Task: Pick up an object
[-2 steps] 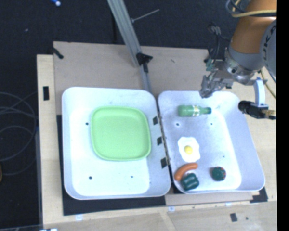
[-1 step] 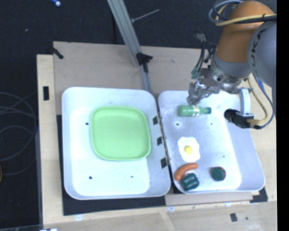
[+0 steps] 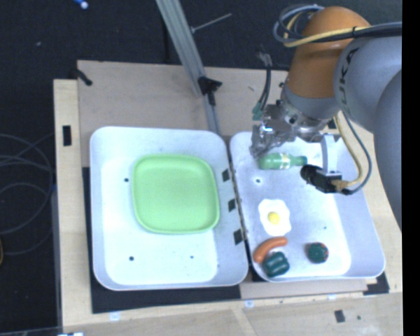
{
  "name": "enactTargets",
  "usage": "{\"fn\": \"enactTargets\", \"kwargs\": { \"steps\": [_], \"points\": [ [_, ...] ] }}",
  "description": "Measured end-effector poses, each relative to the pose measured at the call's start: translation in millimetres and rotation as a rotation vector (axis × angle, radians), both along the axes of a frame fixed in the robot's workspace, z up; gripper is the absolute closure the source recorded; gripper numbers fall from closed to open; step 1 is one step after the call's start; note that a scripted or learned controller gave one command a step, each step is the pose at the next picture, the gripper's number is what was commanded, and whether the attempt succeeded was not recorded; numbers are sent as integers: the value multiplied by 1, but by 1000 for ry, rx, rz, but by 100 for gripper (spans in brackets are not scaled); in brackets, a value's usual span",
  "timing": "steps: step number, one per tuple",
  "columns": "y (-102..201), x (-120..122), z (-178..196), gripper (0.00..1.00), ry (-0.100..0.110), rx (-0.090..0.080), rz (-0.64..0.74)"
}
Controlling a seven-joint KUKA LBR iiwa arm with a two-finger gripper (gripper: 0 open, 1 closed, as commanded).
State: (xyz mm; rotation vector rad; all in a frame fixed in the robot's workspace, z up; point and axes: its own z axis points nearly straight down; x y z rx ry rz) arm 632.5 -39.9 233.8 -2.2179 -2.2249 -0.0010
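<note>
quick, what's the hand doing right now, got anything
Hand: low in the right bin, just above the green bottle; whether it grips the bottle cannot be told.

Overhead slanted view of counter (image 3: 70, 187) bearing two white bins. Left bin (image 3: 112, 257): holding a pale green square plate (image 3: 175, 192). Right bin (image 3: 357, 243): holding a green bottle (image 3: 281, 162) near the far wall, a fried egg (image 3: 274, 217) mid-bin, and a sausage (image 3: 269, 246), green pepper (image 3: 275, 263) and dark green ball (image 3: 317, 253) along the near edge. Gripper (image 3: 264, 140) hovering just above the bottle, reaching in from the right.
</note>
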Motion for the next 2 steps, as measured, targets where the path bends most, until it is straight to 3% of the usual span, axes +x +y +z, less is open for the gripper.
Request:
{"fn": "enactTargets", "kwargs": {
  "steps": [1,2],
  "points": [
    [49,-3,3,100,-1,1,1],
    [99,-30,10,100,-1,1,0]
  ]
}}
